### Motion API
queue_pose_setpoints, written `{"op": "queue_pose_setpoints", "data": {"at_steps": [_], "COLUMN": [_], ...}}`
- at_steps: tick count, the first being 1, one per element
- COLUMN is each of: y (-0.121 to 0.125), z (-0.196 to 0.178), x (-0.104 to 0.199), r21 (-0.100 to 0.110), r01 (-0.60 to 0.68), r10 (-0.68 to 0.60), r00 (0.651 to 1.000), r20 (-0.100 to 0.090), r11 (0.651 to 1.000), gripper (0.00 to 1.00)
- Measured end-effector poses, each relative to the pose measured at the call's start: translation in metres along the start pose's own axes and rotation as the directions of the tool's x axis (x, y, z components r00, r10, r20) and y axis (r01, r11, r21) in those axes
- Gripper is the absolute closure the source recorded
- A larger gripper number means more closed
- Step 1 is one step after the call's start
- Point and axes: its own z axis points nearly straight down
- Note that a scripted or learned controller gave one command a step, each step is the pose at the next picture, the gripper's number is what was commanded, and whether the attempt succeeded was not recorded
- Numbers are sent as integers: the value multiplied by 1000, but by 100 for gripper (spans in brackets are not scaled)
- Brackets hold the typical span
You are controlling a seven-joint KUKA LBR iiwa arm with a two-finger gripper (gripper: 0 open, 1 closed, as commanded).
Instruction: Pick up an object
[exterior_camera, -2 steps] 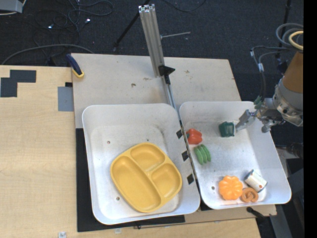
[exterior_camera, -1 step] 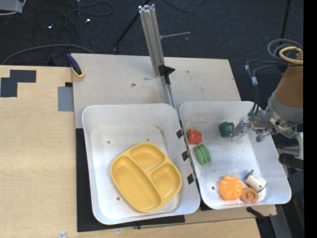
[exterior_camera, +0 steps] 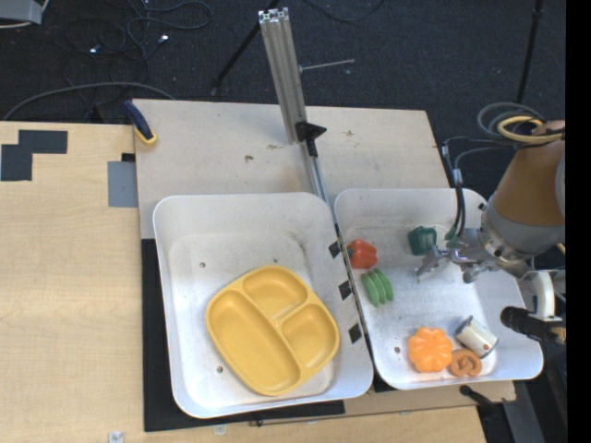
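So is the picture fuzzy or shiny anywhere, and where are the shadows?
In the camera view, lighting is even and soft, with no strong glare on the white bins; the yellow divided plate has a mild sheen; the gripper casts only a faint shadow; the whole picture is slightly soft, so the small toys near the orange pumpkin lack fine detail; the floor behind is dark.

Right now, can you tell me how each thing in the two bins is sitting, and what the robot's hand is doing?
yellow plate: flat in the left bin, tilted askew.
red toy: lying by the right bin's left wall.
green toy: lying just below it.
dark green cup: beside the gripper.
orange pumpkin: sitting near the front.
pretzel: lying flat.
gripper: over the right bin, holding nothing.
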Motion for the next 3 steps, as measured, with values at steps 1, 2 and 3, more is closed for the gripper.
{"op": "queue_pose_setpoints", "data": {"at_steps": [1, 2, 3], "y": [1, 1, -3], "z": [50, 39, -8], "x": [0, 0, 8], "r21": [-8, -7, -11], "r01": [-1, -4, 2], "r10": [1, 4, -2], "r00": [1000, 1000, 1000], "r20": [1, 0, 3], "r11": [1000, 1000, 1000], "gripper": [0, 100, 100]}}
